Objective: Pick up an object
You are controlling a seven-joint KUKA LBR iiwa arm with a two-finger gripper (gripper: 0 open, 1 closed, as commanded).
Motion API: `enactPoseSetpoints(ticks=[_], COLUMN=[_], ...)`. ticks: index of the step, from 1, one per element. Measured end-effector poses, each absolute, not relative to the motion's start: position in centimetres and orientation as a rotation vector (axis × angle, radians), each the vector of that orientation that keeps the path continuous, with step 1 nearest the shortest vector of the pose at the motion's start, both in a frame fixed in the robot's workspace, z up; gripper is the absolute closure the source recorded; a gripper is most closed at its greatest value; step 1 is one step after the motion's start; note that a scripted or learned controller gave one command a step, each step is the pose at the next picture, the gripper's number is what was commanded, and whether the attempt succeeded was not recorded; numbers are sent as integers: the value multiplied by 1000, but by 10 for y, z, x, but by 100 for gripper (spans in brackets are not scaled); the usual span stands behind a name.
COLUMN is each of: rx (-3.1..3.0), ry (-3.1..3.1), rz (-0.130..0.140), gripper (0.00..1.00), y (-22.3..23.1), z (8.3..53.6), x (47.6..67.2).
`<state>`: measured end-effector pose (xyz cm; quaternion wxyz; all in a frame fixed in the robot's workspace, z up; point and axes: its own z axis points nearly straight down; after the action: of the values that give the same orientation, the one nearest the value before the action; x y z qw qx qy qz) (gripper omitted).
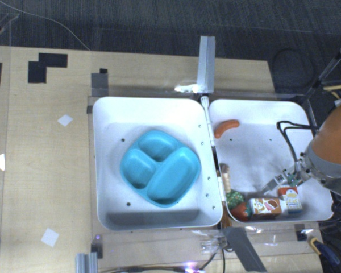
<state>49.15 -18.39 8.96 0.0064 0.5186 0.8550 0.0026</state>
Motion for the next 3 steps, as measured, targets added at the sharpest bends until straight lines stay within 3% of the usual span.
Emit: enactPoseSetpoints(ticks=[1, 2, 3], rx=[1444, 1524, 1654], ry=[2783, 2739, 2661], rz=[3, 3, 3], gripper=[0, 0, 0], y=[-171, -115, -206], z=[121, 92, 115], x=[489, 489, 588])
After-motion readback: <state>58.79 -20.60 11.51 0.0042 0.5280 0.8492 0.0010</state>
